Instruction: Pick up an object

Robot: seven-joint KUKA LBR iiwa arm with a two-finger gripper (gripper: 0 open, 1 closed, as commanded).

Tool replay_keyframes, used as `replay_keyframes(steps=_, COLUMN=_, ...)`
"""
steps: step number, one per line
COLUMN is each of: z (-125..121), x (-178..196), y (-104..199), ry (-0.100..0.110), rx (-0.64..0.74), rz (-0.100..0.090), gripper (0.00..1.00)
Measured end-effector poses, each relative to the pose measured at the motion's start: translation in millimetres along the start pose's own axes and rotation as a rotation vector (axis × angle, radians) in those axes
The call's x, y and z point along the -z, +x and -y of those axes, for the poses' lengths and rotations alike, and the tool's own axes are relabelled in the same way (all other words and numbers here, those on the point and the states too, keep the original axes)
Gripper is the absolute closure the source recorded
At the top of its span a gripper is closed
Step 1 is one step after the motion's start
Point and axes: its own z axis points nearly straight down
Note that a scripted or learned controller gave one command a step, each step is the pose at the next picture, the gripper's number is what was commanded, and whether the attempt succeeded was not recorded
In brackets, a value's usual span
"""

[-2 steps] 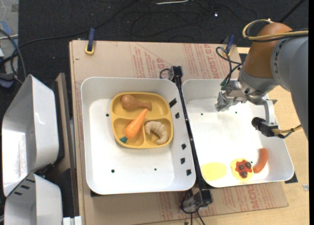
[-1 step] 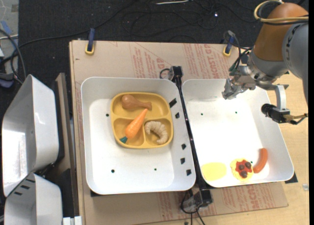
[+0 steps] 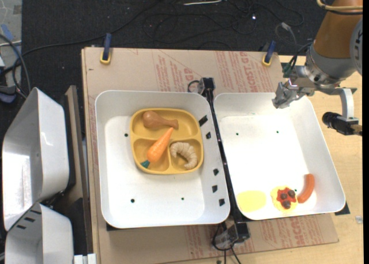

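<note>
Above the far right corner of the right-hand bin (image 3: 323, 136) hangs the end effector (image 3: 281, 99), grey beneath an orange band; whether it is released or clenched cannot be told, and nothing shows in its grasp. Along that bin's near edge, well apart from it, lie an orange sausage (image 3: 306, 188), a small red-and-yellow toy (image 3: 284, 197) just beside it, and a flat yellow disc (image 3: 251, 200). Within the left-hand bin (image 3: 115, 199) sits a yellow divided plate (image 3: 136, 123) holding a drumstick (image 3: 159, 121), a carrot (image 3: 159, 146) and a pale shrimp (image 3: 185, 154), each in its own compartment.
</note>
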Motion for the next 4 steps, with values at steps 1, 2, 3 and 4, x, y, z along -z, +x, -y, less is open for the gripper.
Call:
replay_keyframes(steps=1, z=-1, x=10, y=0, ry=0.004, rx=0.003, rz=-0.001, gripper=1.0)
replay_keyframes(steps=2, z=8, x=12, y=54, ry=0.008, rx=0.008, rz=-0.003, gripper=1.0)
replay_keyframes(steps=3, z=13, x=7, y=113, ry=0.009, rx=0.008, rz=-0.003, gripper=1.0)
replay_keyframes(steps=4, z=14, x=4, y=176, ry=0.008, rx=0.01, rz=-0.004, gripper=1.0)
